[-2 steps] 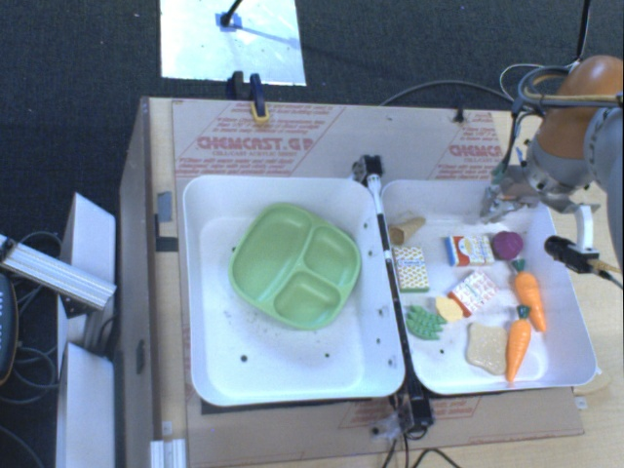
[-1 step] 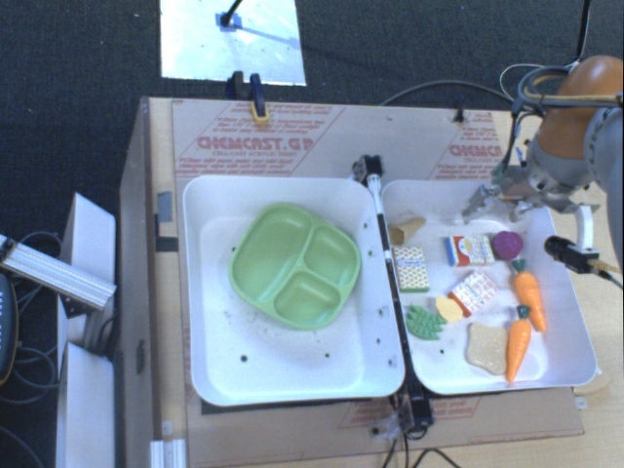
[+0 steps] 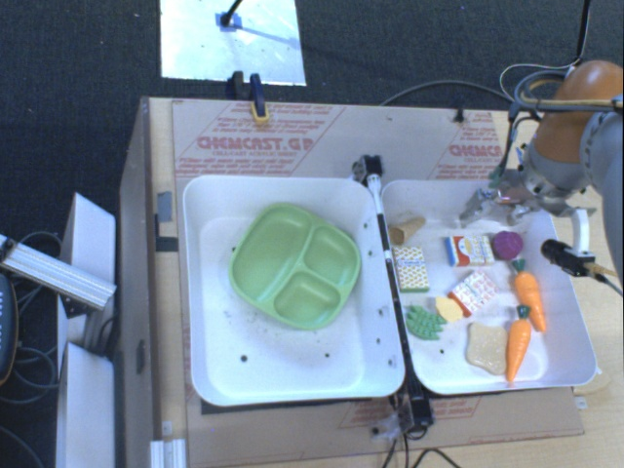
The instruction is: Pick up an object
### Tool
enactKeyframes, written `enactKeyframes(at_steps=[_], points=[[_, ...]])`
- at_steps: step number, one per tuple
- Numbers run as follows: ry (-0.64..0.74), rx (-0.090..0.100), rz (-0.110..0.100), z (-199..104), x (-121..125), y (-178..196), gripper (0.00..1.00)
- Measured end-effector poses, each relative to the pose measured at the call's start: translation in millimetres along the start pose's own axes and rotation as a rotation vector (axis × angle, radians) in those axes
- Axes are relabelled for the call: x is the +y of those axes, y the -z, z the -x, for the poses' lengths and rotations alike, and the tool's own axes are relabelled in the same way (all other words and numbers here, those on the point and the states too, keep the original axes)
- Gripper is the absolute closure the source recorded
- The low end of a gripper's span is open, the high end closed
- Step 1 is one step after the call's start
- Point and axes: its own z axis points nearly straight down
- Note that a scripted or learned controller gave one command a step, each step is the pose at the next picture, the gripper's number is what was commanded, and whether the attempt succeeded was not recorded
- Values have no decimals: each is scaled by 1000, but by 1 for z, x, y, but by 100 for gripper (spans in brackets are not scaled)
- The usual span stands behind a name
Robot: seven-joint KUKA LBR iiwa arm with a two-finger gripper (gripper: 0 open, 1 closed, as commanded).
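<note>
Now the arm (image 3: 575, 125), grey with its orange band, reaches in from three o'clock and sets its hand (image 3: 492, 203) low over the far part of the right bin (image 3: 585, 344); whether it is apart or together I cannot tell, and nothing shows in its grasp. Just below the hand, toward six o'clock, lie a small red-and-white box (image 3: 470, 250) and a purple ball (image 3: 507, 244) side by side. An ice-cream cone (image 3: 408, 228) lies at nine o'clock from the hand, near the rim between the bins, with a checked waffle (image 3: 411, 268) below it. Further toward six o'clock sit a second red-and-white packet (image 3: 475, 291), a yellow piece (image 3: 448, 309), a green leafy piece (image 3: 424, 322), a slice of bread (image 3: 486, 347) and two carrots (image 3: 526, 300), one above the other at the bin's four o'clock side. The left bin (image 3: 224, 378) holds a green divided plate (image 3: 294, 265) near its centre.
</note>
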Motion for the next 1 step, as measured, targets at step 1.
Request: enactKeyframes(at_steps=[1], points=[[0, 0, -1, 0, -1, -1, 0]])
